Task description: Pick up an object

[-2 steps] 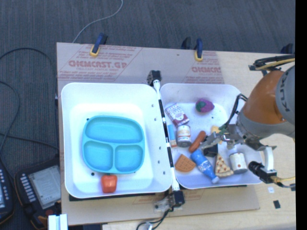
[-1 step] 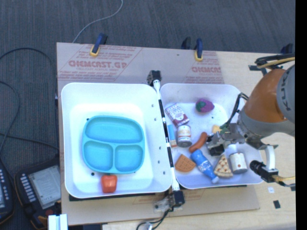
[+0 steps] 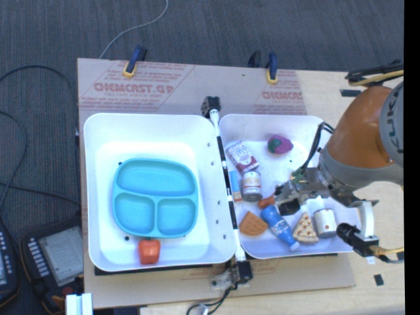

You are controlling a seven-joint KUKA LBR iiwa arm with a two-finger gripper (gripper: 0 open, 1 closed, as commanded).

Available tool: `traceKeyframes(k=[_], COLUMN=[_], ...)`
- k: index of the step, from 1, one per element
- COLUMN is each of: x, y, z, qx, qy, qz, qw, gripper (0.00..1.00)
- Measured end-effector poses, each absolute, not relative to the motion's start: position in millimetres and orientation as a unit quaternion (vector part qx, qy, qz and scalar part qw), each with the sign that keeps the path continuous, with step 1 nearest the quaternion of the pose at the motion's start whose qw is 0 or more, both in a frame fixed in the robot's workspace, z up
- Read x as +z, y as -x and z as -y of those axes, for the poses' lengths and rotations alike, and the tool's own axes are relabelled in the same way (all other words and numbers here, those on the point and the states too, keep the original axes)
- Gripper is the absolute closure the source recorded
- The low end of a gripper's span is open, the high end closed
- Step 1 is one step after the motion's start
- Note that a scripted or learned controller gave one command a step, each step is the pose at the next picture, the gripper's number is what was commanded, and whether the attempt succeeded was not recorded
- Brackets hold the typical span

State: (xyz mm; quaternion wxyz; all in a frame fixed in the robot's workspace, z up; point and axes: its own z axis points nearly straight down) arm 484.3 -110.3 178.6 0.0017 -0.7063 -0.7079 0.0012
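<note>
The jaws (image 3: 289, 199) sit low in the right bin (image 3: 308, 125), in the thick of the clutter. How far apart they stand cannot be made out, since dark gripper parts and the grey wrist cover them, and nothing shows between them. Just beside them to the left stands a small can (image 3: 252, 185) with a pale label too small to read. An orange scrap (image 3: 266, 202) lies touching the gripper's dark tip. Directly below, a blue bottle (image 3: 281, 229) lies tilted, with a waffle-like piece (image 3: 252, 224) on its left and a pizza slice toy (image 3: 304, 228) on its right. A white cylinder (image 3: 323, 220) sits near the bin's right side under the arm. Farther up are a red-and-white carton (image 3: 240, 154), its print illegible, and a purple ball (image 3: 279, 144), which has open white floor around it toward the far wall.

The left bin (image 3: 98, 136) holds a blue divided plate (image 3: 156, 197) with bare floor on all sides, and an orange-red fruit toy (image 3: 149, 251) near its front wall. The worktop (image 3: 144, 84) board reads "CHEMCAST GP" in red, and blue clamps (image 3: 136, 59) grip its far edge.
</note>
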Motion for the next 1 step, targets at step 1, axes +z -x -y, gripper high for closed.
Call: traceKeyframes(k=[1], x=[185.8], y=[-485.1], z=[110.2], qx=[0.0023], qy=[0.706], qz=[0.708], qw=[0.003], gripper=[1.0])
